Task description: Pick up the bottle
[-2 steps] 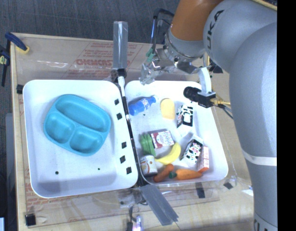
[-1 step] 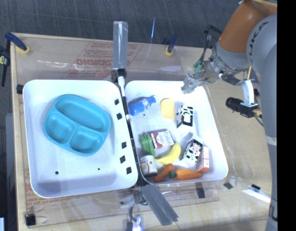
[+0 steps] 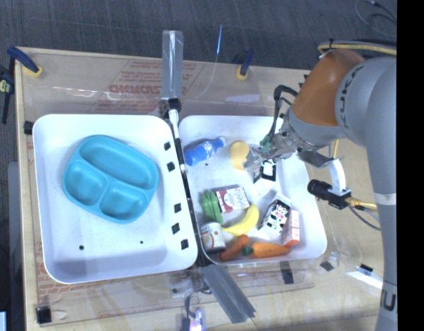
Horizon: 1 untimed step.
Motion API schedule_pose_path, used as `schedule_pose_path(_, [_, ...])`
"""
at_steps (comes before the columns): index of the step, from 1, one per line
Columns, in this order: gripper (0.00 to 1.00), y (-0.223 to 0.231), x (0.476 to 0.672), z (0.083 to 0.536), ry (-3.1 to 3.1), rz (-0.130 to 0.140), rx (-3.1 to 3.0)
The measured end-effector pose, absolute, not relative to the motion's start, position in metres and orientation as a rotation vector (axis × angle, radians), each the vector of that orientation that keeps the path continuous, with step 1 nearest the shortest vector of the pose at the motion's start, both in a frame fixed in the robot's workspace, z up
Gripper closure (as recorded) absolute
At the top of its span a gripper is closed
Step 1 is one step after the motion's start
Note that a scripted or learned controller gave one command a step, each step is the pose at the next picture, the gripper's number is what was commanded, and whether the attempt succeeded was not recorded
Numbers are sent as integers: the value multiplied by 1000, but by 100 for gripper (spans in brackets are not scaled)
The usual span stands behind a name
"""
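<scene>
Gripper (image 3: 261, 158) low in right bin (image 3: 308, 209), bottle (image 3: 201, 149) lying apart at its 9 o'clock.

Blue bottle lies on its side in right bin's upper-left corner, near the divider betw. bins; yellow lemon-like item (image 3: 239, 153) sits betw. bottle and gripper, just beside the gripper. Nothing seen betw. gripper tips; can't tell if released or clenched, too small/dark. Arm (image 3: 349, 102) comes in from 3 o'clock, orange band (image 3: 320, 92) up top, wrist angled down-left toward bin's upper middle. Toward 6 o'clock of gripper: small carton (image 3: 232, 198), banana (image 3: 245, 222), carrot (image 3: 270, 249), other small packs, clustered. Left bin (image 3: 53, 247) holds blue divided plate (image 3: 112, 178), at 9 o'clock, well apart on the table (image 3: 81, 74).
</scene>
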<state>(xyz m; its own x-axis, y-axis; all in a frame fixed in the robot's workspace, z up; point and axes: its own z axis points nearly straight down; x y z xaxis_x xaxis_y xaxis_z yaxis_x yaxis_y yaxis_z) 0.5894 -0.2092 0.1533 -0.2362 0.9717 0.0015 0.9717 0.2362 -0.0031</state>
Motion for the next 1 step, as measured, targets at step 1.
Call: schedule_pose_path(1, [100, -209, 591, 164, -2473, 3, -1934])
